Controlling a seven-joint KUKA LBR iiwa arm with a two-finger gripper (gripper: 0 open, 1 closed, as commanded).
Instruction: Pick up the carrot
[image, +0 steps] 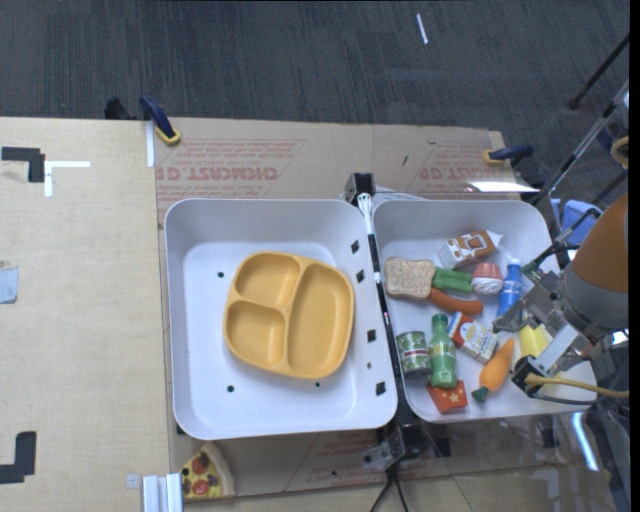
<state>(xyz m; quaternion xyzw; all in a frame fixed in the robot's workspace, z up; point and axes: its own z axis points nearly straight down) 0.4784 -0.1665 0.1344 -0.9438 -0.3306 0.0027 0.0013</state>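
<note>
The carrot (495, 368) is a small orange toy with a green tip. It lies tilted near the front right of the right bin (420, 222), its green end pointing toward the front edge. My gripper (524, 348) hangs just to the right of the carrot, close above the bin floor at the right wall. The grey arm with its orange band (610, 250) reaches in behind it. Nothing can be made out in the gripper's grasp.
Crowded round the carrot are a green bottle (441, 350), a green can (412, 353), a red block (449, 398), a bread slice (409, 278), a blue bottle (511, 288) and a small carton (470, 246). The left bin (190, 320) holds a yellow divided plate (290, 314).
</note>
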